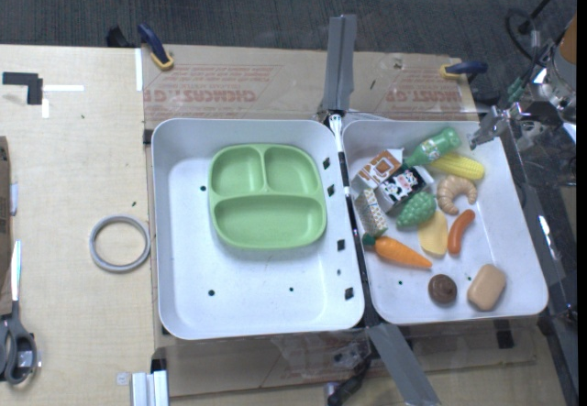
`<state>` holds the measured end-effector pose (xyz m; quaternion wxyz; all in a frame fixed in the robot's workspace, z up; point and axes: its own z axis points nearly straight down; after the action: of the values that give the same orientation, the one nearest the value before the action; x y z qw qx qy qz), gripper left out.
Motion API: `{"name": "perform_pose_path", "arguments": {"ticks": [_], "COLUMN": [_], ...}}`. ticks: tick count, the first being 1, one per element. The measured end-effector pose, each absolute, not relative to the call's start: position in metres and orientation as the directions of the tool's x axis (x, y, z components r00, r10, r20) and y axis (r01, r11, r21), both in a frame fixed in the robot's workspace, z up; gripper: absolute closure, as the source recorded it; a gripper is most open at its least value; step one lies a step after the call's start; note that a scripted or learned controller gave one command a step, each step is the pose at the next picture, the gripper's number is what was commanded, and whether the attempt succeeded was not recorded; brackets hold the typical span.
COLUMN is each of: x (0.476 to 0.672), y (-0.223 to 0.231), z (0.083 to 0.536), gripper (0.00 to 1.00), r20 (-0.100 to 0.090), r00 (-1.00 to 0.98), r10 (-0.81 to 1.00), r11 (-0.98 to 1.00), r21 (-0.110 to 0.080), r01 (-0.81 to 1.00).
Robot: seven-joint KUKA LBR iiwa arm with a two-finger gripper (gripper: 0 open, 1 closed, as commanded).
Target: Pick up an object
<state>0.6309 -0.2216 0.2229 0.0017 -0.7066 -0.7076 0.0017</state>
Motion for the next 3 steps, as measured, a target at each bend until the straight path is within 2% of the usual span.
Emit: {"name": "perform_pose_path", "arguments": {"ticks": [1,2,3], "x": [0.589,0.626,0.627], "y": [-0.21,-0.213,-0.215], "z": [0.102,0.089,0.097], "gripper": [0.0,0.0,1.0], "r20": [0.005,0.007,0.003], "r00": [0.043,-0.21,-0.209], "r10": [0.999,0.978,0.978], "r11": [-0.043,0.21,0.209], "r21": [-0.008,-0.003,-0.002], "r01": [0.999,0.978,0.978]}}
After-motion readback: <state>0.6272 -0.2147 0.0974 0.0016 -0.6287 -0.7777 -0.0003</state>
